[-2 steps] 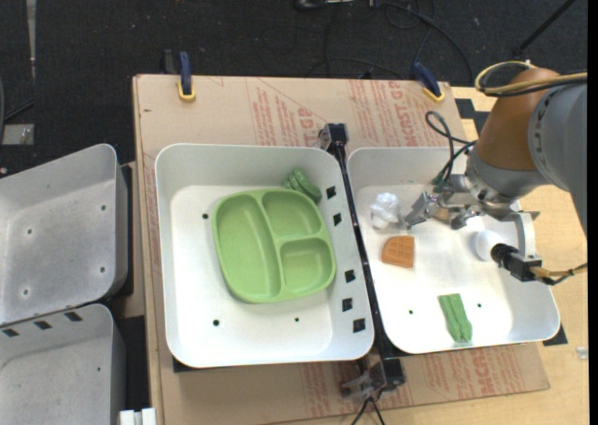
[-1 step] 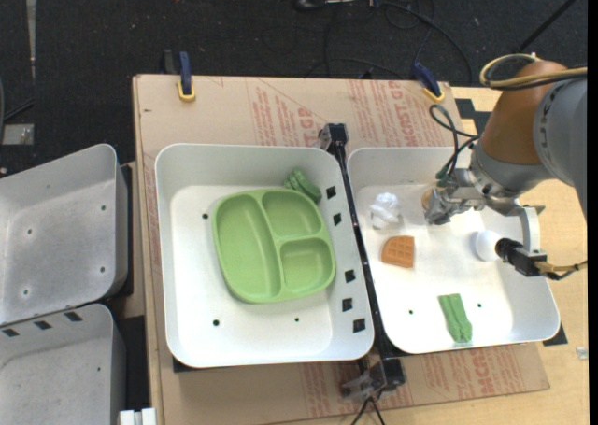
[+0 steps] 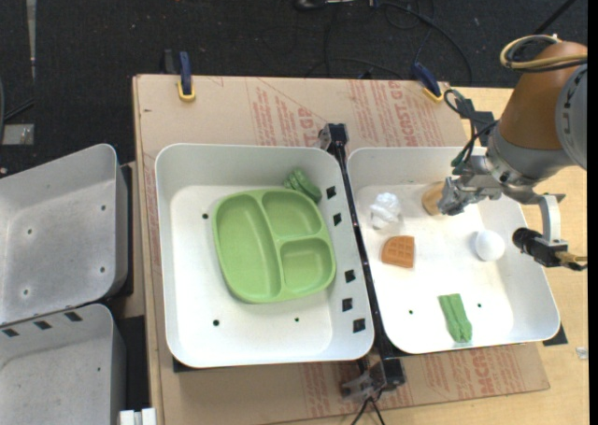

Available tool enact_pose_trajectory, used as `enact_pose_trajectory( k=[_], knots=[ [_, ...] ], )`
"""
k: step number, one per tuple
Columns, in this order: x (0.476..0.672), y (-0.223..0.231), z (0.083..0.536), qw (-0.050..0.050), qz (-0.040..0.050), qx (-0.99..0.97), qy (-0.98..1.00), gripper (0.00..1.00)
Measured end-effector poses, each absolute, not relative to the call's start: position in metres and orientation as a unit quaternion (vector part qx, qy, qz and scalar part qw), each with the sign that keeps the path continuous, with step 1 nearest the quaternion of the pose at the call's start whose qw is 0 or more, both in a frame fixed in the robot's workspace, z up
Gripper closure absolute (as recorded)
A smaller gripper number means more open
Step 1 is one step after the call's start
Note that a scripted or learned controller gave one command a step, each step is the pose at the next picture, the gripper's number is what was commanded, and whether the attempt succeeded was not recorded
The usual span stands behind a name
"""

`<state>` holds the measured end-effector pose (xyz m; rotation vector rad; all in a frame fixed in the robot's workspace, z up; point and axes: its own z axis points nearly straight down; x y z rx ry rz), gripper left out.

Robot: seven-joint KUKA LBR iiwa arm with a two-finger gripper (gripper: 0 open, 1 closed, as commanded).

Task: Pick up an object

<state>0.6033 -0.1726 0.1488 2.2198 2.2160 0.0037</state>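
Your gripper [image 3: 451, 201] sits low in the right white bin [image 3: 523, 320], right beside the small tan round object [image 3: 432, 199] to its left; can't tell its state.

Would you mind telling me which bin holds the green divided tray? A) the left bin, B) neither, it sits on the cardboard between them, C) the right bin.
A: the green divided tray lies flat inside the left bin, while the right bin holds smaller items such as the orange waffle-like piece and a white ball.
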Motion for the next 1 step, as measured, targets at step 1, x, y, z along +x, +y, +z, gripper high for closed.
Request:
enact_pose_trajectory(
  k=[1],
  knots=[
    [0.6087, -0.1736, 0.2126, 0.003, 0.0017, 0.706, 0.708, 1.00]
  ],
)
